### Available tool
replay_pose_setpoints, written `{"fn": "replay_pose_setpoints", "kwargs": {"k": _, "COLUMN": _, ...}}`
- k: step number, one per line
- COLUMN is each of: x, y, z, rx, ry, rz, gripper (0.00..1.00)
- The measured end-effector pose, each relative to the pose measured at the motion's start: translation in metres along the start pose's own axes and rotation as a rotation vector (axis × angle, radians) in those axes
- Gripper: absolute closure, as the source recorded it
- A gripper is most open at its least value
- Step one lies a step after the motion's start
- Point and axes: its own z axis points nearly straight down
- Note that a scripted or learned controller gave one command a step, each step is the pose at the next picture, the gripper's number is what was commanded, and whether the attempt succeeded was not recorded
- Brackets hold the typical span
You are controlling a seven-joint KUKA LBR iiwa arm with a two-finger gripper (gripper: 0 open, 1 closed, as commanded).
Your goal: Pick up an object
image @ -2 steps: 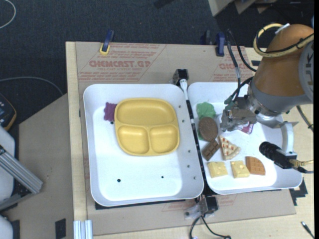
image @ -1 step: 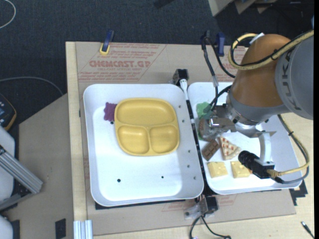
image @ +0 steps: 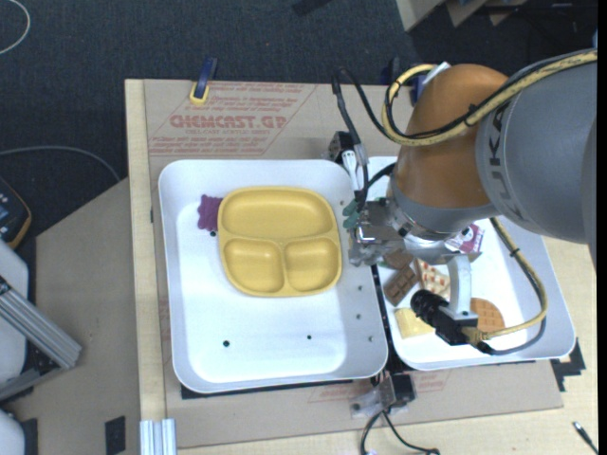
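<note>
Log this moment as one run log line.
arm over right bin | end effector low among small snack items | grasp unconfirmed | left bin: yellow divided plate, purple item at its left edge

Bulky grey arm (image: 555, 150) with a glossy orange band (image: 450, 131).
</note>
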Motion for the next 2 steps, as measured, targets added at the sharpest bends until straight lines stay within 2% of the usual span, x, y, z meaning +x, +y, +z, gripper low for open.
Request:
{"fn": "replay_pose_setpoints", "kwargs": {"k": 1, "x": -0.009, "y": -0.013, "z": -0.012, "rx": 0.001, "ry": -0.001, "rz": 0.008, "gripper": 1.0}}
{"fn": "replay_pose_setpoints", "kwargs": {"k": 2, "x": 0.003, "y": -0.009, "z": 0.005, "rx": 0.006, "ry": -0.002, "rz": 0.007, "gripper": 1.0}}
